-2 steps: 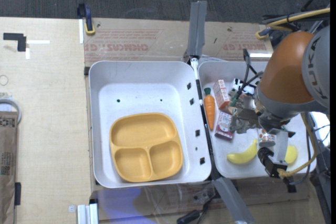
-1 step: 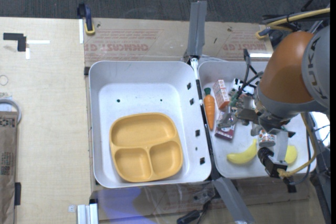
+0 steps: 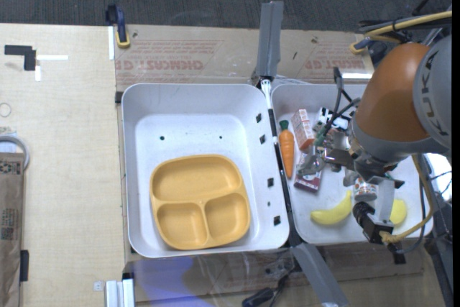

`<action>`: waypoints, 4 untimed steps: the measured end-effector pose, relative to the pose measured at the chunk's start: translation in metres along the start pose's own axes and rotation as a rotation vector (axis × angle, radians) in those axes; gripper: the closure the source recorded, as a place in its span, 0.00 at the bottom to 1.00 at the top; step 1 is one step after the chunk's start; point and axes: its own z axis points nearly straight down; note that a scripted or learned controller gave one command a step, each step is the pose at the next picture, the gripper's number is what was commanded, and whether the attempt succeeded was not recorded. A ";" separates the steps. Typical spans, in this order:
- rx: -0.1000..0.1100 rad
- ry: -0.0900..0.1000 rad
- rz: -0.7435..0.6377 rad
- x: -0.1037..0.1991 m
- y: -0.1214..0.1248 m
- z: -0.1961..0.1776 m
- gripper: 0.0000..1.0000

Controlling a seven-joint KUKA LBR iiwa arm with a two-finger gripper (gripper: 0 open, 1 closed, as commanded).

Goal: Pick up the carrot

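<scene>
The grey arm with its orange band reaches in over the right bin [image 3: 305, 230], its fingers [image 3: 310, 167] hanging beside a small carton [image 3: 302, 127]; whether they are spread I cannot tell. The tapered orange carrot [image 3: 287, 148] lies along that bin's left wall. A smooth yellow divided plate [image 3: 200, 200] sits in the left bin [image 3: 136, 154].
</scene>
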 end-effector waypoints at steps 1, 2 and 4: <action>-0.001 -0.001 -0.135 0.041 0.023 0.009 0.00; -0.004 -0.001 -0.626 0.040 0.090 0.007 0.00; -0.003 0.000 -0.614 0.029 -0.007 0.008 0.00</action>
